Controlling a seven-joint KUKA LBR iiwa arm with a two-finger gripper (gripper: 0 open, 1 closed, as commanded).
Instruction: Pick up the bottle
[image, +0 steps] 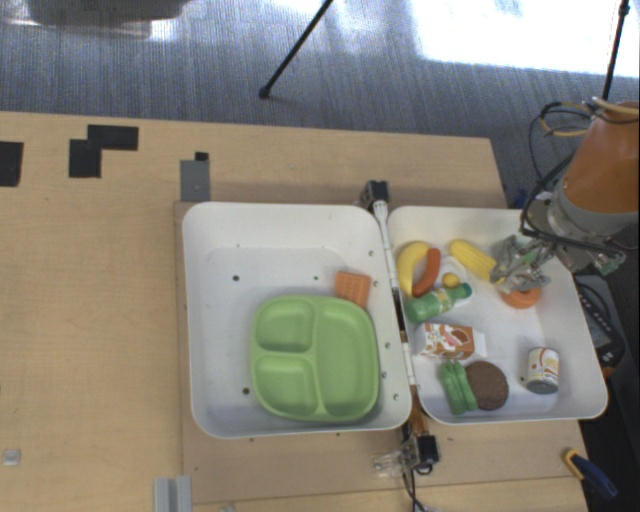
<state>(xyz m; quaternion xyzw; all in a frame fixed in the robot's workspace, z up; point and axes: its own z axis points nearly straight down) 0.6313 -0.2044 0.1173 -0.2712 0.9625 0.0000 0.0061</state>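
two white bins (205, 300) sit on a tan bench (90, 330); the left bin holds a light green divided plate (315, 357) and an orange block (352, 288); the right bin holds a green bottle (437, 301) with yellow cap, a yellow banana (409, 264), a brown disc (487, 384); the arm (603, 170) shows orange over grey.

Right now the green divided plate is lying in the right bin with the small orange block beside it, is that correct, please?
Not quite: the green divided plate lies in the left bin, not the right one. The small orange block is indeed beside it, at its upper right corner. The camera view shows this.
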